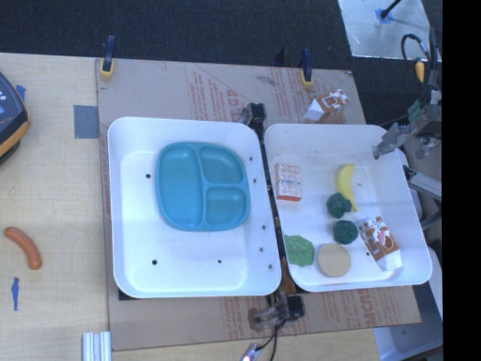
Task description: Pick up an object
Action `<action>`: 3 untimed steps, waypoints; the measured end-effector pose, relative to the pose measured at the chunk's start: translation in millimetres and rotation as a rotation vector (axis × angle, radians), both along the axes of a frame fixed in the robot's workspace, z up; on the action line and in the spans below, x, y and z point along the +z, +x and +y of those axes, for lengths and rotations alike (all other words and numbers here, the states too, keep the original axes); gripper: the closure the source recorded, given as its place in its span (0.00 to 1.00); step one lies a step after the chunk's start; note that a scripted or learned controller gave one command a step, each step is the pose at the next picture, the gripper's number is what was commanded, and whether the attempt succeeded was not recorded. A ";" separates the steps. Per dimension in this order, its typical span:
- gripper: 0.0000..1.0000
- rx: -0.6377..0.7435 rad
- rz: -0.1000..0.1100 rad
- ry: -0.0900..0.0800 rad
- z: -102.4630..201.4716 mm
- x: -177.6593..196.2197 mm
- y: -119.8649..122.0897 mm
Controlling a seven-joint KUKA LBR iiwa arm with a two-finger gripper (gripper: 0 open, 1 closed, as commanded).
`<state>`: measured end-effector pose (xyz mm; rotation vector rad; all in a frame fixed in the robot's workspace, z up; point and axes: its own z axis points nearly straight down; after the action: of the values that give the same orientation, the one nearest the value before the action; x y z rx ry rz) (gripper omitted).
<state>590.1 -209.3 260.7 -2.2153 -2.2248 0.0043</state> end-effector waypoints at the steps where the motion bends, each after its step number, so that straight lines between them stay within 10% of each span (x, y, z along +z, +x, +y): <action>1: 0.00 0.001 0.002 0.000 -2.3 -156.6 -6.5; 2: 0.00 0.002 0.001 0.000 54.3 -169.3 -38.4; 3: 0.00 0.000 -0.001 0.001 79.1 -168.6 19.4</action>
<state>609.5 -130.2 92.2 -2.2156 -2.2254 0.0020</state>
